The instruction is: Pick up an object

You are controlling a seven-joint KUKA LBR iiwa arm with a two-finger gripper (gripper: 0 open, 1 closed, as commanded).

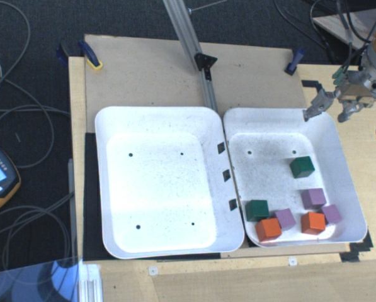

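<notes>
The candidates for picking all lay in the right bin (339, 168). A dark green cube (301, 167) sat alone near the middle of its floor, well apart from the rest. The others crowded the near edge: a second green cube (257, 209) touching an orange cube (269, 229), a purple cube (284, 218) just beside that, then another orange cube (313, 222) flanked by two more purple cubes (313, 197) (330, 214). The left bin (112, 131) held nothing to pick.

The gripper (331, 106) hung over the far right corner of the right bin, at its rim, its fingers spread apart with nothing between them, well apart from every cube.

The lone green cube looked the safest target. The trouble lay in the cluster: fingers descending there could land on top of a neighbour instead of straddling one block, or shove two cubes together and close on nothing. The cubes near the bin's front wall left little room for a finger on that side. Starting so close to the rim, a careless descent could also strike the bin wall and shift the bin.
</notes>
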